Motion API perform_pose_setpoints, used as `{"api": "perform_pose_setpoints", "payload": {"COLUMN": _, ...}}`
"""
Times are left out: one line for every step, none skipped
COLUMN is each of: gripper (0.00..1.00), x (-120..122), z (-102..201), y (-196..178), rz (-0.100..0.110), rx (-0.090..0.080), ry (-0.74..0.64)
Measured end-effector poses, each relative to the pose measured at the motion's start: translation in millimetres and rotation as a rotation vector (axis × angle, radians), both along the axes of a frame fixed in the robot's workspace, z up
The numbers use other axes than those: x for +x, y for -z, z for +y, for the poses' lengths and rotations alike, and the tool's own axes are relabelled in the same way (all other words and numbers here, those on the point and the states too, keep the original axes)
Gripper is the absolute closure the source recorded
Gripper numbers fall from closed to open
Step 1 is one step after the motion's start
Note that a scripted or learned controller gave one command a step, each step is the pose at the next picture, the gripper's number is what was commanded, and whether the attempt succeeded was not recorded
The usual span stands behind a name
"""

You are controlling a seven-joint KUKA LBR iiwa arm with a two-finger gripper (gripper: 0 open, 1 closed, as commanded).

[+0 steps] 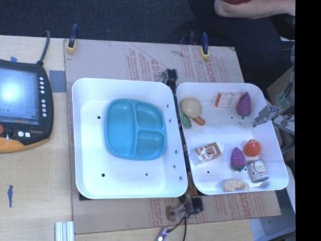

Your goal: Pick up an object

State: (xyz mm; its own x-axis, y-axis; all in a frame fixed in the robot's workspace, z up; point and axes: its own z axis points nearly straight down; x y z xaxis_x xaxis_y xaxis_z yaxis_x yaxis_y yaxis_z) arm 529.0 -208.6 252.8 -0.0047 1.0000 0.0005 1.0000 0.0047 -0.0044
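Brown cardboard sheeting (150, 59) is clamped over a wooden bench beneath two shallow white bins. A blue three-compartment plastic tray (135, 129) is seen in the left bin (85, 134). Small toy foods are scattered in the right bin (220, 185), including a purple grape cluster (244, 105) at 1 o'clock and a red tomato (252, 147) at 4 o'clock. The metal two-finger gripper (261, 118) is noted at 3 o'clock on the rim; its state cannot be told.

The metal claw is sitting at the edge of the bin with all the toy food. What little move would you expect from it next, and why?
Probably a short reach inward over the right bin, toward the nearby purple grapes. The gripper sits at that bin's right rim with nothing visibly between its fingers, so no object is picked up yet, and those grapes look like the closest item to it.
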Motion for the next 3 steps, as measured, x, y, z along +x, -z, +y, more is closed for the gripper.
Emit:
{"api": "perform_pose_setpoints", "payload": {"gripper": 0.00, "x": -11.5, "z": -3.0, "y": 161.6, "rz": 0.001, "rx": 0.000, "ry": -0.001}}
{"api": "perform_pose_setpoints", "payload": {"gripper": 1.00, "x": -11.3, "z": -4.0, "y": 151.1, "rz": 0.002, "rx": -0.001, "ry": -0.005}}
{"api": "perform_pose_setpoints", "payload": {"gripper": 1.00, "x": 21.4, "z": 26.3, "y": 49.6, "rz": -0.003, "rx": 0.000, "ry": 0.000}}
